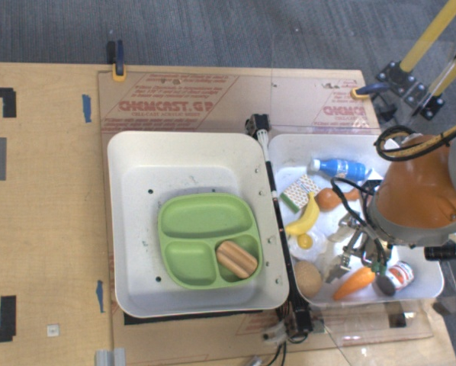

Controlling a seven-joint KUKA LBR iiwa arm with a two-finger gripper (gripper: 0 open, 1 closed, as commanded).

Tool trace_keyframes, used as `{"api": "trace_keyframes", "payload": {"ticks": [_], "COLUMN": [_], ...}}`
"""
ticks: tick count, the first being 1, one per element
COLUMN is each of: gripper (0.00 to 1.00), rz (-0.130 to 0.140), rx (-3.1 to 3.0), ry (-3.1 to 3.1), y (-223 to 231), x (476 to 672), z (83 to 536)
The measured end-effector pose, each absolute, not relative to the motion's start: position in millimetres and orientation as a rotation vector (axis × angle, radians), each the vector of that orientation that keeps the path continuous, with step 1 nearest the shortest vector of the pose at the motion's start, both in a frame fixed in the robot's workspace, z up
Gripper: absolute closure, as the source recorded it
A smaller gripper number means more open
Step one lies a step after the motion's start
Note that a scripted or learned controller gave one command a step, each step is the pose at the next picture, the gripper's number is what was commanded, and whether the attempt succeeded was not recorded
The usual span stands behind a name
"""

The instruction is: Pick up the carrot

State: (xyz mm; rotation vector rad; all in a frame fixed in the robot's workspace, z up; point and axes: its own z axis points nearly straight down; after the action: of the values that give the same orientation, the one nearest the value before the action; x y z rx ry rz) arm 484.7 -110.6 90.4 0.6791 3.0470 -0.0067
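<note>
Left bin (pixel 129 204): smooth green 3-section plate (pixel 205 239) w/ a brown hot dog (pixel 236 258) in its near-right section. Right bin (pixel 434 284): curved yellow banana (pixel 307 216), blue bottle (pixel 340 168) far side, glossy tapered orange carrot (pixel 355 282) at near edge. Gripper (pixel 351 259) sits just above the carrot's left end, metal fingers slightly apart, nothing between them.
</note>
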Motion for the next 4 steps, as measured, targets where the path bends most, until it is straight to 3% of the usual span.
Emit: {"api": "trace_keyframes", "payload": {"ticks": [1,2,3,4], "gripper": [0.00,1.00,1.00,1.00], "rz": [-0.003,-0.005,0.007,-0.011], "rx": [0.290,0.299,0.092,-0.446], "ry": [3.103,3.081,3.125,3.092], "y": [-172.6,-172.8,-58.0,-159.6], "x": [485.8,491.1,499.2,536.5], "z": [89.6,102.5,188.2,272.0]}}
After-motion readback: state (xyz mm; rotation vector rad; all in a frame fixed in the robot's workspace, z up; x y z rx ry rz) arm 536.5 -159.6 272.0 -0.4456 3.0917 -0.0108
